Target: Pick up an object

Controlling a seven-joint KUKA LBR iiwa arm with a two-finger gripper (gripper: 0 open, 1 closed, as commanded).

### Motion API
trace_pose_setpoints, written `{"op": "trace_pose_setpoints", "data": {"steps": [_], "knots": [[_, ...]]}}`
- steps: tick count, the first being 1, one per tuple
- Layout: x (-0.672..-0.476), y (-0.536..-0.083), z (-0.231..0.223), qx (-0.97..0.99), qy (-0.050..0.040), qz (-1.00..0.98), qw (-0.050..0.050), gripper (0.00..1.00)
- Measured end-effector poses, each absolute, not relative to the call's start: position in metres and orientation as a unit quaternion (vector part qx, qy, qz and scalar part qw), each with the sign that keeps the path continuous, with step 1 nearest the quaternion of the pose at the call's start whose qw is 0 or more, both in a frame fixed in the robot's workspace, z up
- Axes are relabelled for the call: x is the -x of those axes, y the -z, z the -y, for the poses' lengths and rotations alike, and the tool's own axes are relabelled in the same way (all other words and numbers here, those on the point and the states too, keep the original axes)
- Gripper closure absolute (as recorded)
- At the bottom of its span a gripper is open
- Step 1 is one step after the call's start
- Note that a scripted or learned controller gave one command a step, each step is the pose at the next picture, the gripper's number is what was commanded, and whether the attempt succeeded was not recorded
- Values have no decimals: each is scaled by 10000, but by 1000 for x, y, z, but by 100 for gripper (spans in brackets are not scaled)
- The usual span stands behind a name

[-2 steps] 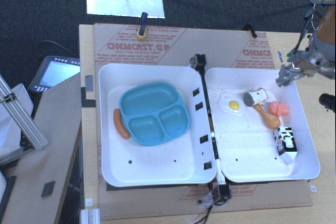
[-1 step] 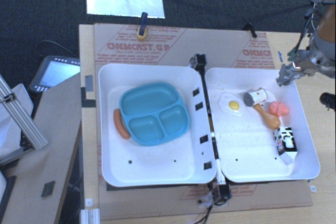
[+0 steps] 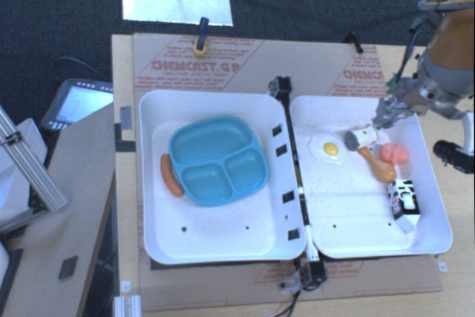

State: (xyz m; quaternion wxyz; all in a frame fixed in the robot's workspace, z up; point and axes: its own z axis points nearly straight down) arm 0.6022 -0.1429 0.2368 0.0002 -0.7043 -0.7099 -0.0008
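Observation:
The right bin [image 3: 349, 234] holds a fried egg toy [image 3: 326, 149], a tan drumstick [image 3: 377, 165] with a grey and white end [image 3: 361, 137], a pink lumpy toy [image 3: 395, 154] and a black and white carton [image 3: 404, 203]. My gripper [image 3: 386, 115] hangs over the bin's far right part, just above the grey and white end and slightly to its right. The arm [image 3: 449, 56] comes in from the upper right.
The left bin [image 3: 159, 234] holds a blue divided tray [image 3: 218, 168] and an orange sausage [image 3: 171, 174] beside the tray's left side. A black hinge strip [image 3: 291, 167] runs between the bins. A yellow clip [image 3: 201, 45] sits on the cardboard behind them.

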Motion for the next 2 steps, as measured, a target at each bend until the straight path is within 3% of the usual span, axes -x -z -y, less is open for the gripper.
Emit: {"op": "trace_pose_setpoints", "data": {"steps": [2], "knots": [[-562, -217, 48, 7042, -1, 7100, 12, 100]]}}
